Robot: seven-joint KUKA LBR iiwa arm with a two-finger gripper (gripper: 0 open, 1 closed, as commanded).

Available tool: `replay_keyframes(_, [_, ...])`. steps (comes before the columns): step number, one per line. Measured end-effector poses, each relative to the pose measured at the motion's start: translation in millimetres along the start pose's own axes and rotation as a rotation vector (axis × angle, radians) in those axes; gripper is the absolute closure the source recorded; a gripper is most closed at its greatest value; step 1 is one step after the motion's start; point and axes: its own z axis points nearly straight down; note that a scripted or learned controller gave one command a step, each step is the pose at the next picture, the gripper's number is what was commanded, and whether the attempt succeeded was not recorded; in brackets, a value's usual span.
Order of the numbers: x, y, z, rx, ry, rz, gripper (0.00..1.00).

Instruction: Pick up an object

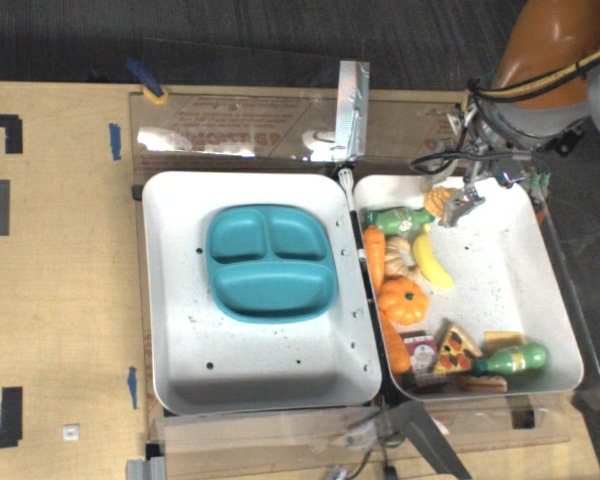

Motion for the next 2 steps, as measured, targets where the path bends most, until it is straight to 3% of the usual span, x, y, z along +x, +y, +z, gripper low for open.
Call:
replay_keyframes(1, [-8.0, 27.7, -48.8, 0.002, -0.005, 0.228, 1.00])
replay_keyframes(2, [-10.3, 28.1, -61.7, 0.005, -0.015, 0.226, 1.00])
